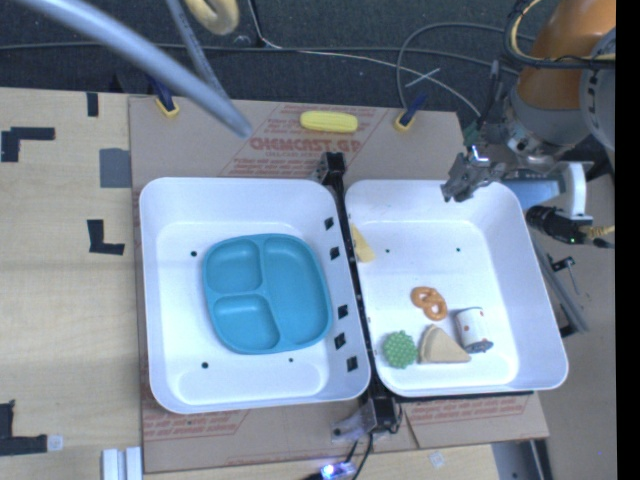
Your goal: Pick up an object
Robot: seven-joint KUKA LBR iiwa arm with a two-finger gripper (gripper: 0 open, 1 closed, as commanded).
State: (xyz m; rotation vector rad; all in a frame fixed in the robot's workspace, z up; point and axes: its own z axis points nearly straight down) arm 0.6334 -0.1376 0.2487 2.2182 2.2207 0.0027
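Nothing picked yet: dark two-finger jaws [462, 188] hovering over right white bin's [540, 268] far rim, spread unclear; small orange pretzel [429, 302] untouched.

A blue divided plate [267, 293] lies in the left bin [165, 268]; a yellow piece [328, 121] rests behind on cardboard [280, 143].

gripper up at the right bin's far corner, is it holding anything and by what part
Nothing is held. The gripper hangs over the right bin's far edge, apart from the pretzel and other items lying at the near side.
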